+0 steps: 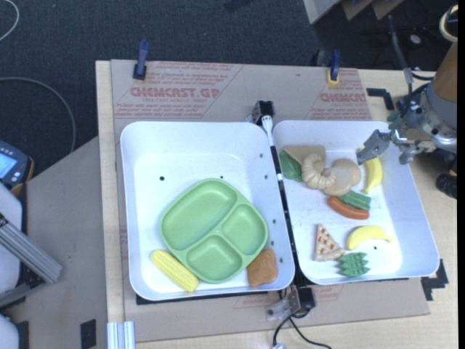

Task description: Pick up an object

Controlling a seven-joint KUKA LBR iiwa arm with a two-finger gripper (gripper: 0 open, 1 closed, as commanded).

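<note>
Bench, two white bins (138, 217); gripper (379, 145) over right bin.
Jaw state: cannot tell. Banana (373, 173) just beside jaws.

A: Right bin (418, 227), contents?
B: Small yellow banana (373, 173) by its far wall, on end. Tan croissant (317, 169) and round bun (344, 173) touching, centre-left. Green leaf (290, 165) against the left wall.
A: Nearer the front?
B: Red sausage (349, 209), pizza slice (327, 243), second banana (369, 234), green sprig (353, 264).
</note>
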